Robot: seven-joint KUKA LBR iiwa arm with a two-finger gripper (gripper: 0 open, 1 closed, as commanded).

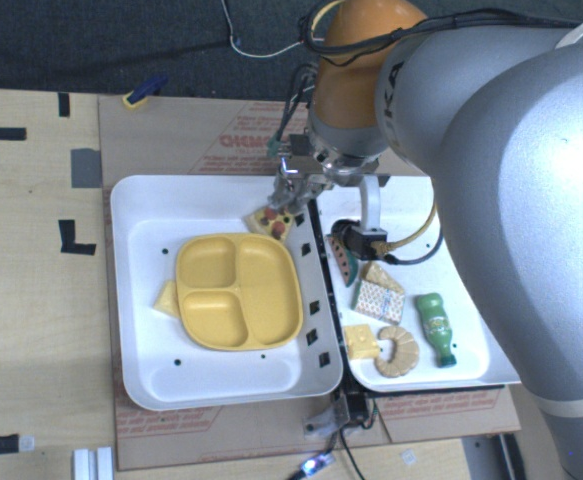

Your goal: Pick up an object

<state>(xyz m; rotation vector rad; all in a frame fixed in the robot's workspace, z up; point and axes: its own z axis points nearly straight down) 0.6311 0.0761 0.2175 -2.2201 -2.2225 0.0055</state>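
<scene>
In the left bin (136, 268), at its back edge by the wall between the bins, a small toy (274, 220) hangs between the gripper's (288, 196) closed fingers. A yellow plate (239, 290) lies just below. The right bin (471, 353) has a green bottle (434, 328), a cracker (380, 298) and a cookie (398, 351).

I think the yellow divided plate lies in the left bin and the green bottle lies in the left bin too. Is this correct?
Not quite. The camera view shows the yellow divided plate in the left bin, as you say, but the green bottle lies in the right bin, near its right edge.
</scene>
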